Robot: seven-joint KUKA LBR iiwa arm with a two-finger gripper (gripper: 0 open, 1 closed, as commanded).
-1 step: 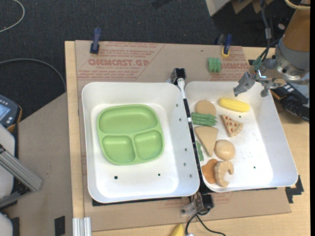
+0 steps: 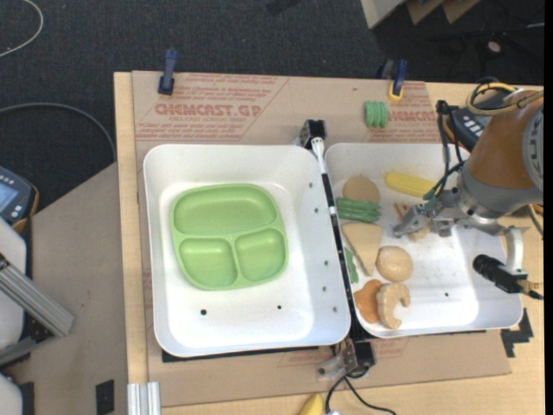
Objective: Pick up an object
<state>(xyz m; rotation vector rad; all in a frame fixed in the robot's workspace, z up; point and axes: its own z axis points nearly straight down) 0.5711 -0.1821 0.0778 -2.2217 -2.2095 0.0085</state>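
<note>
We observe the arm [image 2: 505, 158] reaching in from the right over the right bin [image 2: 449, 314], its hand [image 2: 413, 223] low above the bin floor near the middle. The fingers appear as small metal parts, but we cannot tell whether they are parted or closed, and we see nothing between them.

The right bin holds several toy food items. A yellow piece [image 2: 409, 183] lies just beyond the hand, toward the back wall. A tan round piece [image 2: 360, 188] sits near the back left corner, with a green piece [image 2: 356, 210] just in front of it. A beige round piece [image 2: 394, 263] lies in front of the hand, apart from it. An orange piece [image 2: 370, 298] and a pale curved piece [image 2: 393, 304] touch each other near the front wall.

The left bin [image 2: 168, 314] carries a green divided tray [image 2: 229, 234] with three compartments. A small green object [image 2: 375, 114] rests on the surface [image 2: 225, 102] behind the right bin.
</note>
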